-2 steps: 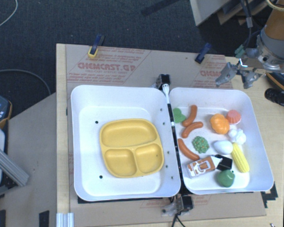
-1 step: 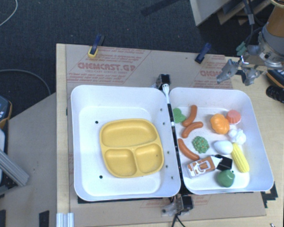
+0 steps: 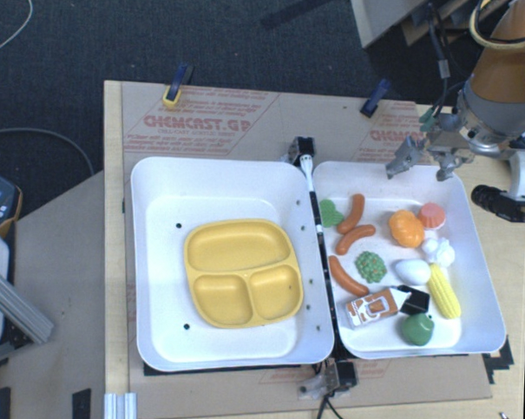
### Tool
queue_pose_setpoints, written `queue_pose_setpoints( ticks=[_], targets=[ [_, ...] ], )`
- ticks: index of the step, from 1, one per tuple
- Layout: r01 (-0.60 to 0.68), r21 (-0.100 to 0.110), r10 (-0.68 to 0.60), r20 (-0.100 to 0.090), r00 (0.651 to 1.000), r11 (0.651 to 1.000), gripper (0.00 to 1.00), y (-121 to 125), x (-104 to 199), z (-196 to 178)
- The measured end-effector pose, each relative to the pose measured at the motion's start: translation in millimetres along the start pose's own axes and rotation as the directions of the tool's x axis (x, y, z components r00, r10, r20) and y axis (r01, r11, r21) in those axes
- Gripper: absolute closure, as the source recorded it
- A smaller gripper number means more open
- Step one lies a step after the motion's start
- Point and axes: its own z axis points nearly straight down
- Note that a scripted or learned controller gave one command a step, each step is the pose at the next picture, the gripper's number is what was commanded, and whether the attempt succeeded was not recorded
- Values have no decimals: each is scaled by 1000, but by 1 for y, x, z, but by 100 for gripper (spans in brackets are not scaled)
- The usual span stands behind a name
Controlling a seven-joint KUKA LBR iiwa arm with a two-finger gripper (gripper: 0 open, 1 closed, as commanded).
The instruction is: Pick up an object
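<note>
The right bin [image 3: 478, 248] carries a scatter of toy foods, any of which could be the object to pick. Near its far side lie two brown sausages [image 3: 356, 224], one slanted above the other, with a green piece [image 3: 331, 213] just to their left. A third sausage [image 3: 343, 275] lies lower, beside a bumpy green broccoli [image 3: 370, 267]. Toward the right sit a round orange fruit [image 3: 406, 228] and a pale pink disc [image 3: 432, 215], touching or nearly so. Below them are a white egg [image 3: 411, 271], a small white knobby piece [image 3: 438, 251] and a yellow corn cob [image 3: 444, 290] lying lengthwise. At the near edge rest an orange-and-white packet [image 3: 370, 308], a small black piece [image 3: 414, 299] and a green rounded fruit [image 3: 418, 329].

The pincer [image 3: 426, 161] hangs above the bin's far rim, its two fingers spread apart with nothing between them, apart from every toy.

The left bin [image 3: 158, 208] holds a yellow three-compartment tray [image 3: 241, 271]. Both bins sit on a tan surface [image 3: 115, 198].
</note>
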Motion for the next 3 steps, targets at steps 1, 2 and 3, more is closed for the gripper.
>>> queue_pose_setpoints(
  ticks=[1, 2, 3],
  targets=[
    [0, -1, 0, 1, 1000, 1000, 0, 1, -6, 45],
    [-1, -1, 1, -1, 1000, 1000, 0, -7, 1, 101],
    [1, -10, -1, -1, 1000, 1000, 0, -4, 2, 136]
  ],
)
